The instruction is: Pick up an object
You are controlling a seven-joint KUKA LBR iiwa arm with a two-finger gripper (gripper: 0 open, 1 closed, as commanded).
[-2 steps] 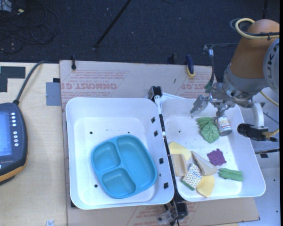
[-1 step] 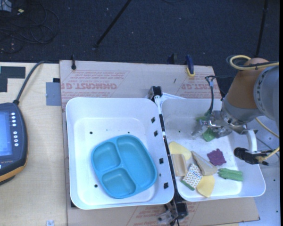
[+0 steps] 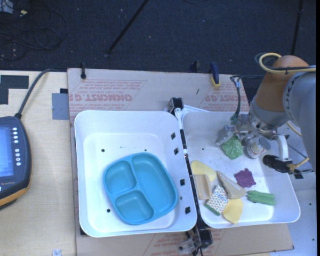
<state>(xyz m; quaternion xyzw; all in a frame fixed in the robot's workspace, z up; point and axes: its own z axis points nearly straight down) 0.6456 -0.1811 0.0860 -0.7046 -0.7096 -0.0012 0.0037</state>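
My gripper [image 3: 240, 139] is low over the upper part of the right bin [image 3: 288, 215], reaching in from the right. A crumpled green object [image 3: 232, 149] lies right under and against it; whether it is gripped is unclear. Lower in the same bin lie a purple piece [image 3: 245, 177], a long green piece [image 3: 261, 198], a yellow slice [image 3: 201, 169], a yellow round piece [image 3: 233, 212], a tan wedge [image 3: 230, 185], a wooden block [image 3: 203, 187] and a checkered block [image 3: 217, 199].
The left bin [image 3: 90, 143] holds a blue divided plate [image 3: 140, 188]. A black clip divider [image 3: 180, 148] joins the two bins. A tablet-like pendant [image 3: 5, 156] lies at the far left of the bench. Cables hang around the arm's wrist [image 3: 280, 161].
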